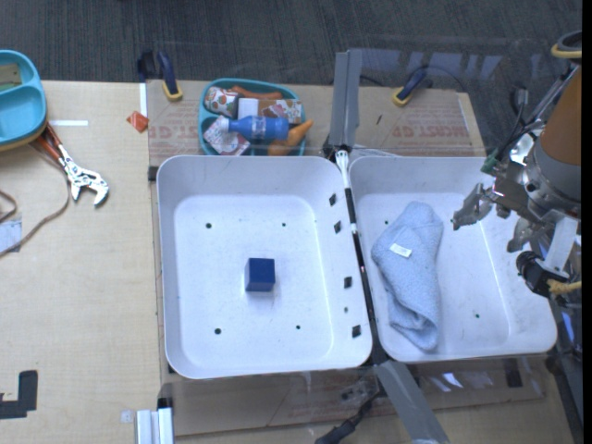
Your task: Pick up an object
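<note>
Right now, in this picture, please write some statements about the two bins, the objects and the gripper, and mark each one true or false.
1. The blue cube lies in the left bin. True.
2. The light blue towel lies in the same bin as the cube. False: it lies crumpled in the right bin.
3. The gripper holds the towel. False: it hangs above the right bin, to the right of the towel, with nothing between its fingers.
4. A small container full of items stands on the bench behind the left bin. True.
5. A wrench lies inside the left bin. False: it lies on the bench, left of both bins.
</note>
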`<control>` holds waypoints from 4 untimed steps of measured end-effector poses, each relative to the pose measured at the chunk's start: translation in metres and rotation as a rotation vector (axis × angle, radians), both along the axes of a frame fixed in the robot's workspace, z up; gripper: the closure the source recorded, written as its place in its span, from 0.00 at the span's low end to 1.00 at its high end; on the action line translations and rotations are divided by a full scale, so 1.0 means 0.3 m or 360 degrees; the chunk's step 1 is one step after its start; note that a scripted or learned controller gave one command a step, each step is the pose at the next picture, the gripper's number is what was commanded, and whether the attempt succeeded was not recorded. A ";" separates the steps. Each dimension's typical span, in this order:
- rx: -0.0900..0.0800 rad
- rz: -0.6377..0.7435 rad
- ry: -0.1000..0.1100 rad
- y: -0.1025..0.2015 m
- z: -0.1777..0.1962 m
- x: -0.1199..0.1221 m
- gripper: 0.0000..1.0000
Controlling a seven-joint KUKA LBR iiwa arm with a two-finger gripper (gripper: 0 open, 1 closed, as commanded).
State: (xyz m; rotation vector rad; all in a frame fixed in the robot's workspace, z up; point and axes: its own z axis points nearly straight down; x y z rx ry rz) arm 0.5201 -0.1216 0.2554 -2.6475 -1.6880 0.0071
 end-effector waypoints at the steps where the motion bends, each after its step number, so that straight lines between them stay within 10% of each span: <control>1: -0.0002 -0.0382 -0.0002 -0.049 0.032 0.103 0.00; 2: -0.0001 -0.0449 0.0001 -0.083 -0.084 0.015 0.00; 3: -0.0004 -0.0754 -0.0002 -0.093 0.152 -0.086 0.00; 4: -0.0004 -0.0902 0.0003 0.070 -0.146 0.070 0.00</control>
